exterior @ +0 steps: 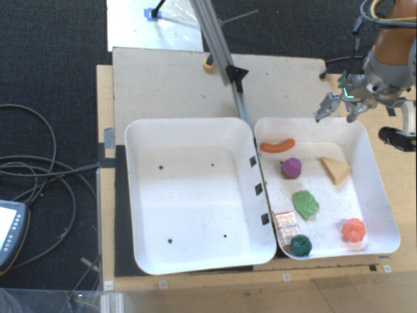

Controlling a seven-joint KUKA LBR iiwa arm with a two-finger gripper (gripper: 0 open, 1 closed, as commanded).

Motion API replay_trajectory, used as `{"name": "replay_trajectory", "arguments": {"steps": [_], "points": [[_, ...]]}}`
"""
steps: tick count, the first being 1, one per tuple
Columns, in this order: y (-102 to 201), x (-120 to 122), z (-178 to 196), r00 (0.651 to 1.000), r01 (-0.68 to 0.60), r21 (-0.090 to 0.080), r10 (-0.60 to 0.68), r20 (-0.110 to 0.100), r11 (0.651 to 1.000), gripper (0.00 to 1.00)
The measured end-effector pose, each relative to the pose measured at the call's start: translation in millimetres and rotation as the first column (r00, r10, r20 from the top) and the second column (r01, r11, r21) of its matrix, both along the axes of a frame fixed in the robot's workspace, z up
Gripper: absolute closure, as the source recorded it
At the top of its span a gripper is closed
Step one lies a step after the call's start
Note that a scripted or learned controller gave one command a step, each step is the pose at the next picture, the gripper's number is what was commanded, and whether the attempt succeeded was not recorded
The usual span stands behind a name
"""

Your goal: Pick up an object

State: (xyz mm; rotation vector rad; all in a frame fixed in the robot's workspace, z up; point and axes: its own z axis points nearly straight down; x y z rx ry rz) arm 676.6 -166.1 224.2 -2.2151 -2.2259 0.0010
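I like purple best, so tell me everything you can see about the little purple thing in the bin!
The purple thing is a small round lump, dark magenta, with a dull plastic look, like toy food. It rests on the floor of the right bin, just below the orange sausage and above the green leafy piece. It touches neither of them.
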Motion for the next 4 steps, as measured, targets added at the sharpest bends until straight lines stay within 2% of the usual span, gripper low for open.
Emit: {"name": "replay_trajectory", "arguments": {"steps": [1, 2, 4], "points": [[0, 1, 3, 1.000, -0.002, -0.002, 0.002, 0.003, 1.000, 0.00], [7, 1, -57, 1.000, -0.002, 0.000, 0.002, -0.001, 1.000, 0.00], [9, -3, -134, 1.000, -0.002, -0.001, 0.002, 0.001, 1.000, 0.00]]}}
